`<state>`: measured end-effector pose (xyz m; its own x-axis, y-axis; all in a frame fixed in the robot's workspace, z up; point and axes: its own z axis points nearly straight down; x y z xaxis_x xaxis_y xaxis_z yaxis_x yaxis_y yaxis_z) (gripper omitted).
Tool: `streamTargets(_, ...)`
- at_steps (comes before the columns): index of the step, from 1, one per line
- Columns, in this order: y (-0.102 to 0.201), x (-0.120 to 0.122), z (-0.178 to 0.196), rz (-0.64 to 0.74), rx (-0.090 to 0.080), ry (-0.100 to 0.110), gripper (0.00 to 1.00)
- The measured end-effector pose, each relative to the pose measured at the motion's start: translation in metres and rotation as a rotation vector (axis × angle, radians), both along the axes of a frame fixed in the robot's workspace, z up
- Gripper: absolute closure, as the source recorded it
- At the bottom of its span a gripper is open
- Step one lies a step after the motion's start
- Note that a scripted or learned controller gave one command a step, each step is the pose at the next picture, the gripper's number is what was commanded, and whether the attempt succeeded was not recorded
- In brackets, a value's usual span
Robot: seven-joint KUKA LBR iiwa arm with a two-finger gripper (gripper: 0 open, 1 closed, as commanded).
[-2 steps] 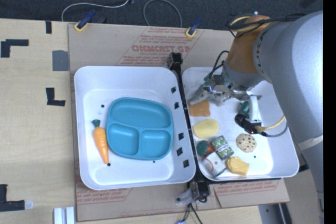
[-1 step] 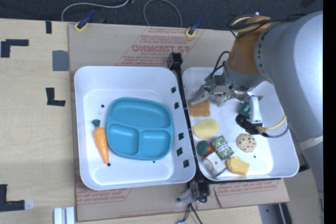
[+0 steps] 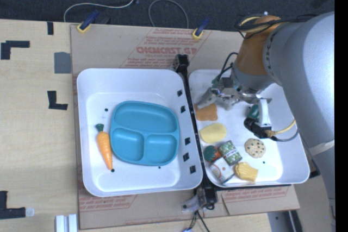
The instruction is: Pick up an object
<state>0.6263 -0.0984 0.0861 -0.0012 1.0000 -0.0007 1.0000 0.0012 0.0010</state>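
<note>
My gripper hangs low over the back left part of the right bin. Just in front of it lies an orange-brown toast-like piece, and nothing shows in its grasp. Nearer the front are a pale yellow lump, a round cookie, a small green box, a red and orange piece and a yellow wedge. The arm's grey wrist with its orange band covers the bin's back right part.
The left bin holds a blue divided plate and a toy carrot along its left wall. A black divider runs between the bins. Cables trail over the right bin beside the cookie.
</note>
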Motion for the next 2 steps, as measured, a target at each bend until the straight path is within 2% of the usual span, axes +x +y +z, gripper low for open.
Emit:
streamTargets(1,0.003,-0.009,0.0,0.0,-0.003,-0.005,0.0)
streamTargets(2,-0.003,0.009,0.0,0.001,0.002,0.001,0.0)
